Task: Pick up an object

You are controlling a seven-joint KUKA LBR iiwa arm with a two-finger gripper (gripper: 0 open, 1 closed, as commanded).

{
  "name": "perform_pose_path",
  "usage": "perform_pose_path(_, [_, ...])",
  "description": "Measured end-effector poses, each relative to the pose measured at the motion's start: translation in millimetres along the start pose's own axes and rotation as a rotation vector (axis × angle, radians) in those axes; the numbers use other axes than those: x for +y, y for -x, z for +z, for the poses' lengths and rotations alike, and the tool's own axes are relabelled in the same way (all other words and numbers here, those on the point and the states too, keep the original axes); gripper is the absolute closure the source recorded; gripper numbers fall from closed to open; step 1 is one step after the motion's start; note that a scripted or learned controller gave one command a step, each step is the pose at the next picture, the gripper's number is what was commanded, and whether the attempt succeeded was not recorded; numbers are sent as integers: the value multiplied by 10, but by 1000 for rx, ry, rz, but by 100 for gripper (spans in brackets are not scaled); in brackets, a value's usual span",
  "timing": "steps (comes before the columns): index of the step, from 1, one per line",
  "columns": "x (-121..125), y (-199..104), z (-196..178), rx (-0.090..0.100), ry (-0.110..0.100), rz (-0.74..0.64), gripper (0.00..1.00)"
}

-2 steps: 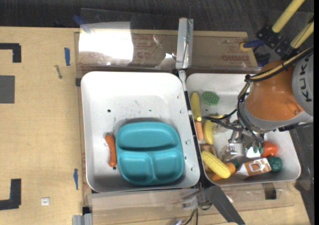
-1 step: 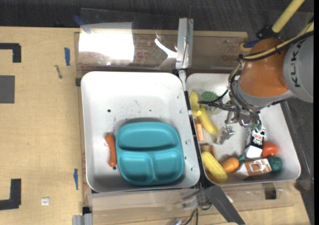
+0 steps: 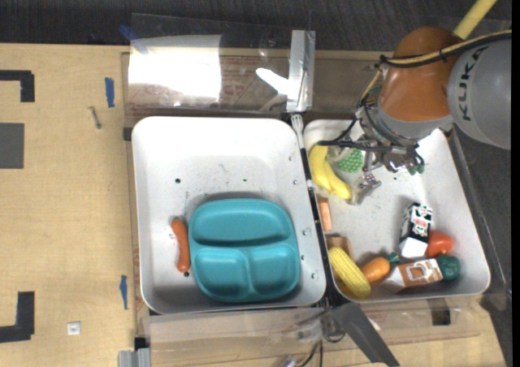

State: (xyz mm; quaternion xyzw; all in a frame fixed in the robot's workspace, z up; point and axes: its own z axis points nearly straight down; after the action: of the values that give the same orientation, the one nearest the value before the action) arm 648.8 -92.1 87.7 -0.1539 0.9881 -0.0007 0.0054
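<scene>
My gripper (image 3: 375, 164) hangs below the orange wrist band (image 3: 413, 85) over the back of the right bin (image 3: 470, 219). Just to its left a small green netted object (image 3: 351, 161) lies against a yellow banana (image 3: 327, 173). I cannot tell whether the gripper touches either one. Toward the front of this bin lie a yellow corn cob (image 3: 349, 271), an orange carrot (image 3: 375, 268), a black-and-white cow-patterned carton (image 3: 418, 223), a red tomato (image 3: 439, 243) and a small juice box (image 3: 421, 273).
The left bin (image 3: 162, 154) holds a teal divided tray (image 3: 244, 248) with an orange sausage-shaped toy (image 3: 182, 244) beside it. A small orange piece (image 3: 325, 214) lies by the divider between the bins. A clear plastic panel (image 3: 211, 73) stands behind the left bin.
</scene>
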Motion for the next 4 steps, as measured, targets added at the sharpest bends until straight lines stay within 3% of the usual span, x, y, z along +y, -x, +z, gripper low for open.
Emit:
perform_pose_path(1, [-3, 27, -134, -9, -3, 1, 100])
perform_pose_path(2, [502, 406, -1052, -9, -1, -39, 100])
perform_pose_path(3, [557, 416, -1863, -6, -2, -43, 100])
perform_pose_path(4, [630, 431, -2035, -2, 1, -133, 100])
